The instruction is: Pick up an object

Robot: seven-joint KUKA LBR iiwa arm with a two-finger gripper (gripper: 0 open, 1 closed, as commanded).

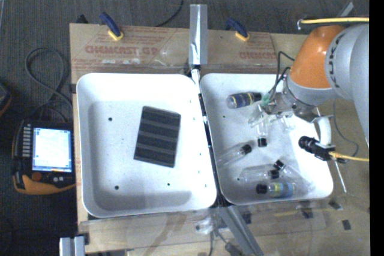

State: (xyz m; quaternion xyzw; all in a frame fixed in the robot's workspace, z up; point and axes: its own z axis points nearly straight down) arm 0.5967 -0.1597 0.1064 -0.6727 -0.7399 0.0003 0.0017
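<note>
We cannot tell whether the hand [268, 112] is open or closed: its see-through fingers blur into the white floor of the right bin [210, 129], and the grey arm [336, 63] with its orange band covers the wrist and the bin's upper right corner. The arm itself is cut off by the right side of the frame.

Hard to make out too are the clear plastic bottles in the lower part of the right bin; we read them mostly by their black caps. One small clear bottle [237, 153] lies left of centre, another clear bottle [264, 175] lower down, and a bottle with a yellowish label [277, 189] near the bottom wall. A dark bottle with a yellow band [243, 99] lies near the top of that bin, just left of the hand and apart from it. A small black cap [261, 141] sits just below the hand.

The left bin [84, 129] has wide open floor around a single dark ribbed pad [158, 136] lying flat near its middle. The two bins touch along a central divider, with a metal post [197, 33] rising at its top end.

On the counter [132, 48] two blue-and-yellow clamps [110, 23] grip the upper edge. At the left of the frame a handheld pendant [43, 156] with a lit screen lies on the floor
</note>
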